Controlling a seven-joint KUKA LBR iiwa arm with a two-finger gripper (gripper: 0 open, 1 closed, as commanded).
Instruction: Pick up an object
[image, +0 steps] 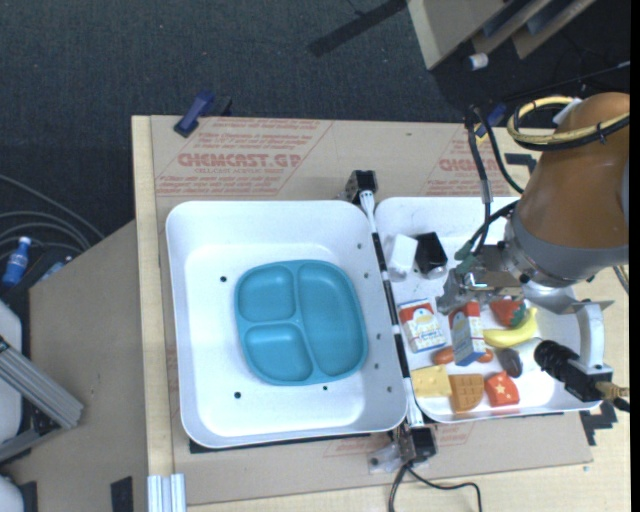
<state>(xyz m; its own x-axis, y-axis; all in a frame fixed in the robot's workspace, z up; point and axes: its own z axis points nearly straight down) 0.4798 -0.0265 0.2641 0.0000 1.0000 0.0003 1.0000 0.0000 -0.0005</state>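
Note:
The right bin (440, 212) holds several small toy items. Among them are a white carton with a red label (421, 325), a grey-blue box with a red top (466, 337), a banana (513, 335), a black block (430, 251) and a white block (402, 253). Near the front lie a yellow cheese wedge (431, 381), a brown cracker (465, 392) and a red piece (501, 389). My gripper (465, 288) hangs low over the middle of this bin, just above the grey-blue box, between the carton and the banana. Nothing visibly hangs from it.
The left bin (190, 240) holds a blue divided plate (299, 321). A raised divider (385, 290) separates the two bins. The bulky orange and grey arm (580, 190) covers the right bin's far right side. Cables lie off the bench at left.

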